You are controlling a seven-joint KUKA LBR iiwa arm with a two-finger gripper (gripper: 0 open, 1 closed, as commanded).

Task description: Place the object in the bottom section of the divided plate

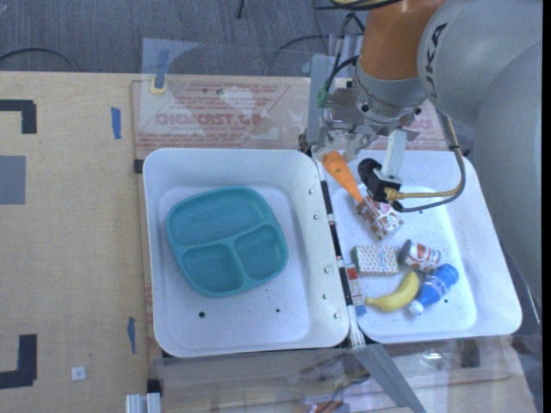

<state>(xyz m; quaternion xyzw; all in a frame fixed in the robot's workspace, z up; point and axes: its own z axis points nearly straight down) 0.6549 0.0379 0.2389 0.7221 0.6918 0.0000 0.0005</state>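
The hand [366, 144] is poised above the carrot [342, 176] in the right bin [491, 231]; its opening cannot be told, perhaps hidden. The crowded packet [380, 216] could be caught instead, leaving the divided plate [225, 240] unfilled

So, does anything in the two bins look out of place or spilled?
Nothing stands out. The teal divided plate lies flat in the left bin; the carrot, banana and small packages lie loosely in the right bin, nothing spilled.
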